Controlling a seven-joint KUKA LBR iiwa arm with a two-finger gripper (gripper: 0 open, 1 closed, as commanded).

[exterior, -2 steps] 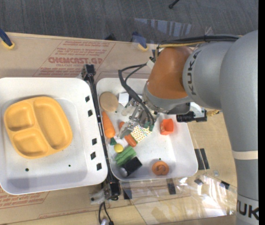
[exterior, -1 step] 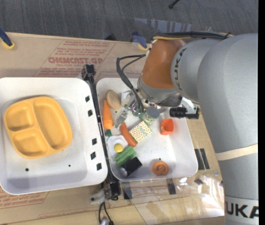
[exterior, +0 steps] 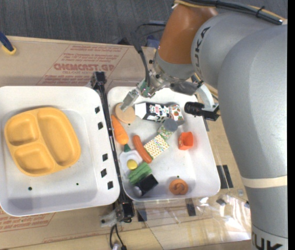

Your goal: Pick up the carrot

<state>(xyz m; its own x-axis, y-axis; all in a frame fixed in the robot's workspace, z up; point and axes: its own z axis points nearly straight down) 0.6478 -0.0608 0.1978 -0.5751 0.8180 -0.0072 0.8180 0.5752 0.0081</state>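
The carrot [exterior: 119, 130], orange and tapered, lies along the left wall of the right bin [exterior: 208, 163], pointing toward the back. My gripper [exterior: 130, 100] hangs over the back left corner of that bin, just above a tan round piece [exterior: 126, 114]. It is a short way behind the carrot's upper end. Nothing shows in the gripper. The arm's grey wrist and orange band cover the bin's back edge.
Close to the carrot lie a red sausage [exterior: 142, 148], a patterned packet [exterior: 156, 146], a black-and-white carton [exterior: 158, 110], an orange cup [exterior: 185, 140], a green piece [exterior: 137, 173], a black block [exterior: 146, 184] and a brown round item [exterior: 178, 186]. A yellow divided plate [exterior: 42, 139] sits in the left bin [exterior: 1, 191].
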